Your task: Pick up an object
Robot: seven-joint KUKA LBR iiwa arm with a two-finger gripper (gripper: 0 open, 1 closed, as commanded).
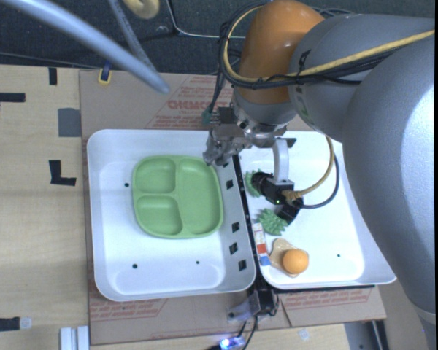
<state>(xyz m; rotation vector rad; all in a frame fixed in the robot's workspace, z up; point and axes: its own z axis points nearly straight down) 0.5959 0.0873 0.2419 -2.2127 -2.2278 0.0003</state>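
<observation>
One green divided plate (179, 195) lies flat in a white bin (102, 195), the gripper (220, 152) poised at the plate's corner nearest the arm (365, 86), its opening not discernible, nothing visibly held; approach judged in hand, next requiring descent onto that rim.

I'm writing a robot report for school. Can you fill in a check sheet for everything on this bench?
Surface: two white bins on cardboard over a wooden bench.
Job's things: green divided plate in the view's left bin; green leafy piece, orange ball and small red-and-blue striped item in the right bin.
Clutter: nothing seen.
Grippers: gripper above the plate's far right corner, by the wall between the bins.
Cables: dark cables loop beside the orange band.
Surroundings: black tape marks on the bench; grey bar slanting across the top left.
</observation>
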